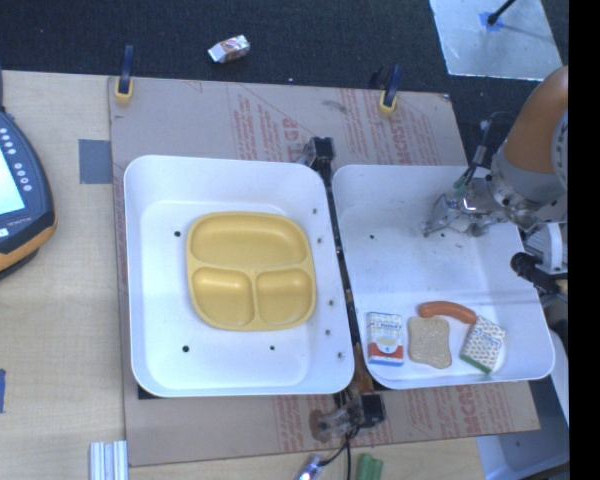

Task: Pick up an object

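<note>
In the right bin, along its near edge, lie a small red-and-white carton, a tan slice of toy bread, an orange-red toy sausage and a green-and-white packet. My gripper hangs over the far right part of that bin, well behind these objects, with nothing seen between its fingers. The grey arm with its orange band comes in from the right.
The left bin holds a yellow three-compartment plate. A teach pendant lies on the bench at the far left. Two clamps hold the board's back edge. A small wrapper lies on the dark floor beyond.
</note>
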Controlling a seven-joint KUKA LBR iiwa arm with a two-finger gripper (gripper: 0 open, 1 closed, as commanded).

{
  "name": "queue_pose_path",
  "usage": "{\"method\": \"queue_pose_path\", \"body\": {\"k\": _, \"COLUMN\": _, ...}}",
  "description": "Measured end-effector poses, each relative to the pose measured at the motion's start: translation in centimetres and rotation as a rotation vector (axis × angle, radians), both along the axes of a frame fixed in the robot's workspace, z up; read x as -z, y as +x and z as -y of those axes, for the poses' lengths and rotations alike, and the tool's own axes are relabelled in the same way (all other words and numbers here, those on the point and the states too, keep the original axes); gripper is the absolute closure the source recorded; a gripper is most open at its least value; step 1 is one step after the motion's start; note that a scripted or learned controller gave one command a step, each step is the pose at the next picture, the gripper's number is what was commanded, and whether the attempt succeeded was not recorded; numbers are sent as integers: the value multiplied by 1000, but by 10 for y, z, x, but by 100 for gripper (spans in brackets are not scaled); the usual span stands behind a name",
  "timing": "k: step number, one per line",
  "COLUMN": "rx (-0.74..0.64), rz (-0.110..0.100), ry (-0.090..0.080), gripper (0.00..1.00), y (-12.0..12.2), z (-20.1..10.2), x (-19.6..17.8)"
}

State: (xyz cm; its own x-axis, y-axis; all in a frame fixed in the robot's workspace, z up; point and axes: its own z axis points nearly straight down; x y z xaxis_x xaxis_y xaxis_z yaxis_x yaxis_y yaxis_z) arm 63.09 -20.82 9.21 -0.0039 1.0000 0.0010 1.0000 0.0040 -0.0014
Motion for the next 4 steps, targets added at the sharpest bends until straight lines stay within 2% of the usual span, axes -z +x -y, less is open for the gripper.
{"method": "queue_pose_path", "body": {"k": 1, "rx": 0, "rz": 0, "ry": 0, "gripper": 0, "y": 26, "z": -33, "x": -26}}
{"method": "queue_pose_path", "body": {"k": 2, "rx": -4, "rz": -1, "ry": 0, "gripper": 100, "y": 26, "z": -33, "x": -36}}
{"method": "queue_pose_path", "body": {"k": 3, "rx": 0, "rz": 0, "ry": 1, "gripper": 100, "y": 26, "z": -91, "x": -67}}
{"method": "queue_pose_path", "body": {"k": 4, "rx": 1, "rz": -1, "ry": 1, "gripper": 100, "y": -39, "z": -145, "x": -123}}
